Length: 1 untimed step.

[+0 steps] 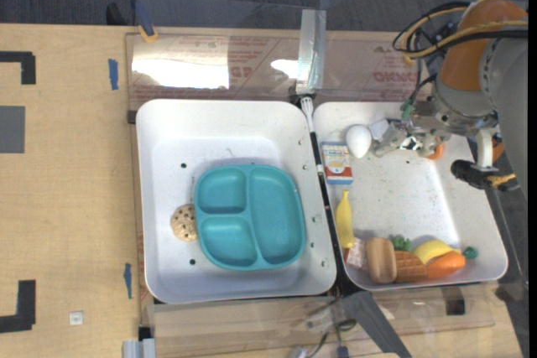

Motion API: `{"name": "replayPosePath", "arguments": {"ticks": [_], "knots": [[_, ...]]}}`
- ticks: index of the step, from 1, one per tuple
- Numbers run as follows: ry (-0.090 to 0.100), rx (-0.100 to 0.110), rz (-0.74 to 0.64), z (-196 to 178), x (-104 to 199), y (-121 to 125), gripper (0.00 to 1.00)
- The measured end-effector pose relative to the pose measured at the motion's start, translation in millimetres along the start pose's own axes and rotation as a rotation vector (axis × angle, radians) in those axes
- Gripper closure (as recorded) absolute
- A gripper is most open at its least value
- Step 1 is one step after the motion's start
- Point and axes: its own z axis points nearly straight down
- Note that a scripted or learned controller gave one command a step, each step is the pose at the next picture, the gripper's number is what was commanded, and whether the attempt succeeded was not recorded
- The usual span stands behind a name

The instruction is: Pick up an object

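1. camera view looks down on 2 white bins; the left bin (159, 130) has a teal divided plate (249, 216) with a cookie (184, 222) touching its left edge, and the right bin (478, 251) has the toy food.
2. the arm (478, 54) reaches in from the right, and its gripper (403, 138) sits low over the far part of the right bin.
3. the nearest thing to pick looks to be the white egg (358, 140), lying near the bin's far left corner, just beyond a small carton (337, 163).
4. the egg lies just left of the fingertips, close but, as far as i can make out, not between them.
5. from where i stand i cannot tell whether the jaws are apart or together; the metal parts blur into each other there.
6. to do this step well, i'd judge the gripper should shift left so the egg sits squarely between the fingers, then come down straight and close gently, since a round egg may roll or squirt away.
7. a banana (344, 218), a bread roll (381, 259), a lemon (430, 249) and a carrot (448, 262) lie along the near edge, well apart from the gripper.
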Motion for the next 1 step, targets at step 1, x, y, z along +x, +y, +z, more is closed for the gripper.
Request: {"name": "replayPosePath", "arguments": {"ticks": [1], "knots": [[-0.004, 0.006, -0.001, -5.5, -1.1, -2.4, 1.0]]}}
